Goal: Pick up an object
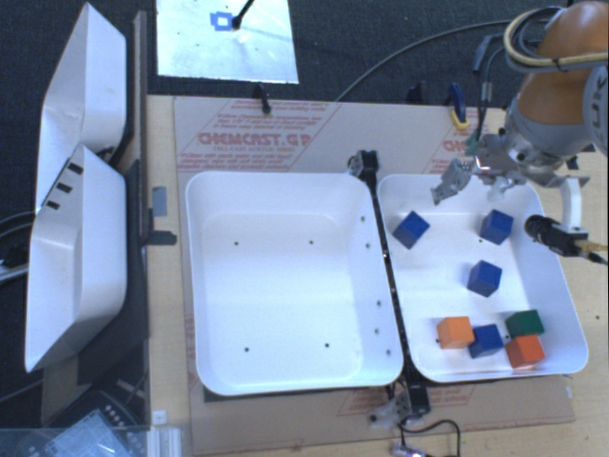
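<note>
the grey metal arm with its glossy orange band (568,36) leans in from the right, over the far edge of the right-hand shallow white plastic bin (561,288). its two-finger gripper (473,181) hangs above the bin's back rim, two pale metallic fingers (449,185) spread apart with nothing between them.

in that bin lie seven small hard-edged blocks. a matte blue cube, tilted on its corner (411,228), sits near the dividing wall, just below the gripper. a second blue cube (497,227) rests toward the back right, and a third blue cube (484,278) lies nearer the middle. along the front wall the rest crowd together: an orange cube (455,332) touching a smaller blue cube (486,340), then a dark green cube (524,324) sitting right behind a second orange cube (525,351).

the left-hand smooth white bin (205,255) has rounded corners and a few tiny dark dots on its floor. both bins sit on a pale cardboard sheet with red printed lettering (257,131). off to the left, two more white plastic tubs (76,208) lean tipped on their sides, and a shiny square metal plate (226,27) lies on dark carpet beyond.
</note>
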Controlling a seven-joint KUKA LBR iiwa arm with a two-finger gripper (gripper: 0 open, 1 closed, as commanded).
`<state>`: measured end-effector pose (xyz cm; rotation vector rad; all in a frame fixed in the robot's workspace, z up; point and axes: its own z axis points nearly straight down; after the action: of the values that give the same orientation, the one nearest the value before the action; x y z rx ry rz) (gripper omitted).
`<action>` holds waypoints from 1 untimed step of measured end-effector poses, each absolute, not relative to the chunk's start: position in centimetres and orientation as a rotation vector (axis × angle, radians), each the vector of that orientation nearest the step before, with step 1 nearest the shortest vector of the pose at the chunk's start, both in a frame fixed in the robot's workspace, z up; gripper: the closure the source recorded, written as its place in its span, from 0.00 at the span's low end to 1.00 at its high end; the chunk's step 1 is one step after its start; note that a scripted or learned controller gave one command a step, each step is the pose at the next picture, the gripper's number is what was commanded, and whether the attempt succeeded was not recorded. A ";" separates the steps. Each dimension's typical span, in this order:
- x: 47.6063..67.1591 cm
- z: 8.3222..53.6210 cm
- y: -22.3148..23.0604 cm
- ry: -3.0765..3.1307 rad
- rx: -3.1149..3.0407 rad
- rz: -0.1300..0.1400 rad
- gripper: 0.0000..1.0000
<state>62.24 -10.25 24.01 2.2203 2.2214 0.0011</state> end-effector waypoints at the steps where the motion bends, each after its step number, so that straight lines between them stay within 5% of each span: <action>1: 60.7 11.5 -13.0 2.224 2.229 -0.010 0.00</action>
<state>60.69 -12.97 11.49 2.2293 2.2242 -0.0099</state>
